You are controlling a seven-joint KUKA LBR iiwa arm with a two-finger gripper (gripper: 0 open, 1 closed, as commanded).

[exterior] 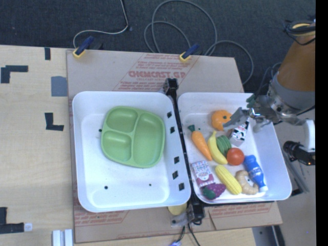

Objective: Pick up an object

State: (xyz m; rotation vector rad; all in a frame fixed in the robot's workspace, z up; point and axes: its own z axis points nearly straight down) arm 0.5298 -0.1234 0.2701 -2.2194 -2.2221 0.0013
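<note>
**Q:** Contents recorded at the near end of the right bin [269, 152]?

**A:** Logged along the near wall: purple grapes [212, 190], with a small printed carton [202, 171] just behind them. Beside these, a corn cob [228, 180], a brown lump [247, 182] touching the cob, and a blue bottle [254, 171] lying tilted next to the lump.

**Q:** And further in?

**A:** Found at mid-bin: a tomato [235, 156], a banana [216, 150] and a cucumber [223, 145] pressed side by side. Also a carrot [201, 143] lying at a slant near the divider. Behind those, a small black-and-white toy [238, 133], then an orange [221, 119] near the far wall.

**Q:** Position of the gripper [243, 119]?

**A:** Seen over the far part of the right bin, just beside the orange and just behind the black-and-white toy. Reached in on the grey arm [297, 76] from the right. Jaw state: could not be told from the view. Nothing seen clamped; all listed objects lay in the bin.

**Q:** Left bin [128, 193]?

**A:** Held a green divided plate [134, 136], set toward its far half.

**Q:** Beyond the bins?

**A:** Noted a cardboard sheet [148, 73] under both bins, fixed at its far edge by a yellow clamp [80, 50] and a blue clamp [189, 52]. Past that, looped cables [179, 19] on dark carpet.
</note>
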